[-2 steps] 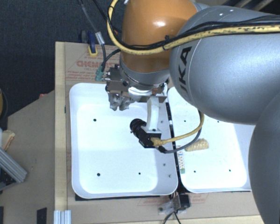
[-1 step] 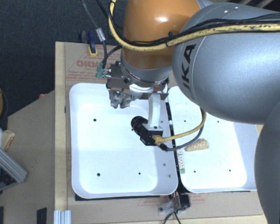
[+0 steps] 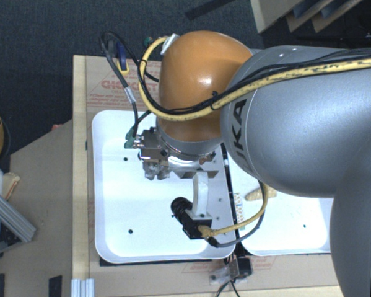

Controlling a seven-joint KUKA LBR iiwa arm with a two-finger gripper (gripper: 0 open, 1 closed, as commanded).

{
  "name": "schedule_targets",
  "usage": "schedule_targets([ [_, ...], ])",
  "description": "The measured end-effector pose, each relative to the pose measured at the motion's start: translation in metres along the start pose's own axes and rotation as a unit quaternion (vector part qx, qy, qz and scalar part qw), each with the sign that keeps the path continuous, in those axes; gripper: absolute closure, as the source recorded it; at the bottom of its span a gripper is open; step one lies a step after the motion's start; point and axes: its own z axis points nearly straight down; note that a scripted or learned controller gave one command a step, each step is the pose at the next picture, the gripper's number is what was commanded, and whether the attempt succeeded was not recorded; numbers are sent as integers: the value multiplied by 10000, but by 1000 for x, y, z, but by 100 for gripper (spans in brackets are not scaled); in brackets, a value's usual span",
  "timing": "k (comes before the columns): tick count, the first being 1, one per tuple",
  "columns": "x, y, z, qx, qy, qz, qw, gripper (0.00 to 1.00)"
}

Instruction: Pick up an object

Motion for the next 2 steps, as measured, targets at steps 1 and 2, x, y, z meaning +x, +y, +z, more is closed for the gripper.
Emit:
schedule_targets([
  [1, 0, 3, -13, -43, 16, 8, 10000, 100],
  [2, 0, 3, -23, -47, 18, 11, 10000, 100],
])
